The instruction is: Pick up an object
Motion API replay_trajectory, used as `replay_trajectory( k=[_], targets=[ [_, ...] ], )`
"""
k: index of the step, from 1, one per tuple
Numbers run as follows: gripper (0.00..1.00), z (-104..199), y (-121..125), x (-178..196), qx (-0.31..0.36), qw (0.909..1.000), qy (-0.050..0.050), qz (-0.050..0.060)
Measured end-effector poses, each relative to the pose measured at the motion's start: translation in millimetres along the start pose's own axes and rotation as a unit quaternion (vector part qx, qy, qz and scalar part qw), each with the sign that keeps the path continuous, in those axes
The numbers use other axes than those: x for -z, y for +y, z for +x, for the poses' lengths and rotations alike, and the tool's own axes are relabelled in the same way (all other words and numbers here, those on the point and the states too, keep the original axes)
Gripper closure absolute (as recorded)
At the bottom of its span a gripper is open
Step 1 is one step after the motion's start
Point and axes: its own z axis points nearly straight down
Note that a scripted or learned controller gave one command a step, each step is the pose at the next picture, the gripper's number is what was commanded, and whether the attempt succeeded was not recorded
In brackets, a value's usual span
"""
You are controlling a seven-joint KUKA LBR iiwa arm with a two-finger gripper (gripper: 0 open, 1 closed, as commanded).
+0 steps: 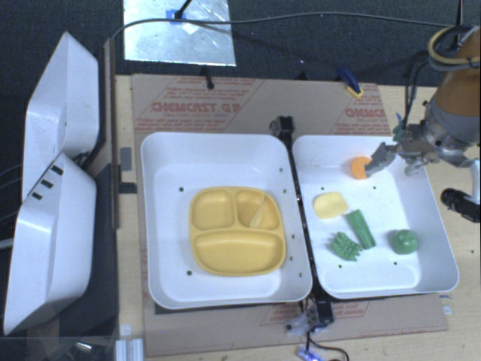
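Observation:
The right bin (421, 201) holds an orange round piece (358, 168) near its back, a pale yellow piece (330, 204), a long green piece (360, 228), a bumpy green piece (345, 246) and a round green piece (403, 241). My gripper (396, 162) hangs over the back of this bin, just right of the orange piece. Its fingers stand apart with nothing between them. The left finger (379, 159) is close beside the orange piece.
In the left bin (161, 201) lies a yellow divided plate (237, 229). A black divider (297, 201) runs between the bins. White housings (56, 186) stand at the far left. A dark part (460, 201) juts in at the right edge.

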Motion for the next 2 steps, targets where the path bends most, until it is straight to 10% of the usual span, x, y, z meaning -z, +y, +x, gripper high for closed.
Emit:
replay_trajectory(
  k=[2],
  targets=[
    [0.00,3.9,6.2,-57.4,0.000,1.0000,0.000,0.000]
  ],
)
